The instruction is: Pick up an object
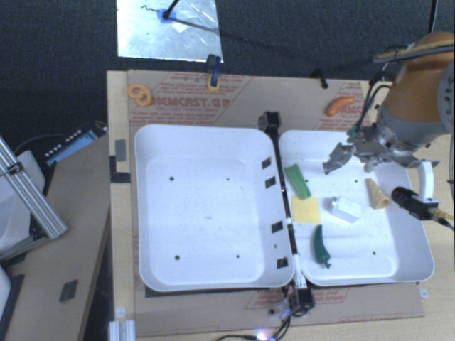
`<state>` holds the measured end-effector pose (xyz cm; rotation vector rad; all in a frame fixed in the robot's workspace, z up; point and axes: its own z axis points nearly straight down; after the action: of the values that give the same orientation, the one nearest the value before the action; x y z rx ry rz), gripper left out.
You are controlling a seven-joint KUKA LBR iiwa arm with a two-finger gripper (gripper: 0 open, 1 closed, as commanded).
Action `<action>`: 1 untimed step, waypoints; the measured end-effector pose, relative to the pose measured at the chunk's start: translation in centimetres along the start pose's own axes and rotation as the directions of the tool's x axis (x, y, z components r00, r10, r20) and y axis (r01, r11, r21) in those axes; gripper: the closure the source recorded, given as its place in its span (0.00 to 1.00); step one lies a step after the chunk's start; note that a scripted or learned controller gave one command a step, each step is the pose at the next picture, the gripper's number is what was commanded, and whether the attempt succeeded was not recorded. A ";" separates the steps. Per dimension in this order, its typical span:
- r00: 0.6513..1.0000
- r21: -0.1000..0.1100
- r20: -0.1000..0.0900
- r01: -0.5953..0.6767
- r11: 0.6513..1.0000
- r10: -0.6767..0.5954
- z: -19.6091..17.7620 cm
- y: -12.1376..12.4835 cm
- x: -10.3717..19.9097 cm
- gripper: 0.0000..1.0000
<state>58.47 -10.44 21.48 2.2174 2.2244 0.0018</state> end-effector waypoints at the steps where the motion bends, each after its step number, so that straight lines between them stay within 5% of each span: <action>1: 1.000 -0.003 0.000 0.002 1.000 -0.002 -1.1 0.1 0.0 1.00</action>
<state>58.57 -10.40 22.59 2.2134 2.2254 0.0057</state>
